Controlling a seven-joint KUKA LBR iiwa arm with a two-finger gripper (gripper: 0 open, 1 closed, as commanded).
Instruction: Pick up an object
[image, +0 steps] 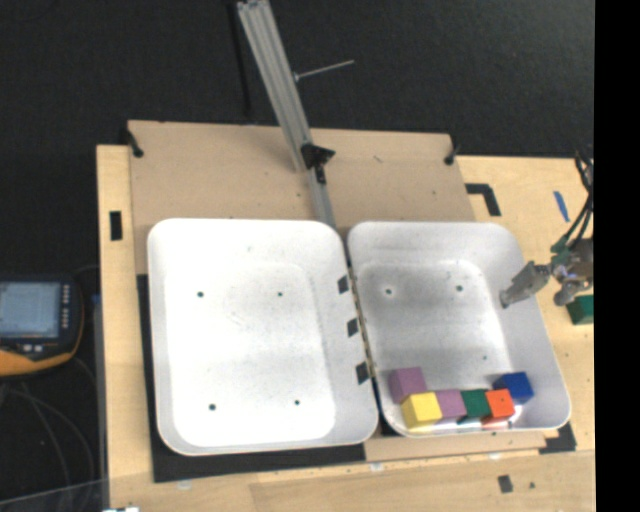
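Camera view. Pale wooden tabletop, bearing two shallow white plastic bins side by side.

Left white bin, centre-left of the frame: bare floor marked with a few small dark dots.

Right white bin, centre-right: small cube blocks clustered along its lower edge, toward the lower right of the frame. Purple cube at the left end of the cluster; yellow cube just below it, touching; lilac cube just beside the yellow one; green cube next; orange cube next; blue cube at the right end, above the orange one. All lie against or near the bin's lower wall.

Surroundings: grey metal rail slanting from the top of the frame down to the gap between the bins; brown board under the bins' upper edges; handheld screen unit with orange casing at the left edge; green item at the right edge, outside the bins.

Arm: enters at the right edge, mid-height, mostly cut off.

Claw: grey tip over the right bin's right rim, well apart from the cubes, touching none. Cannot tell how far open it is.
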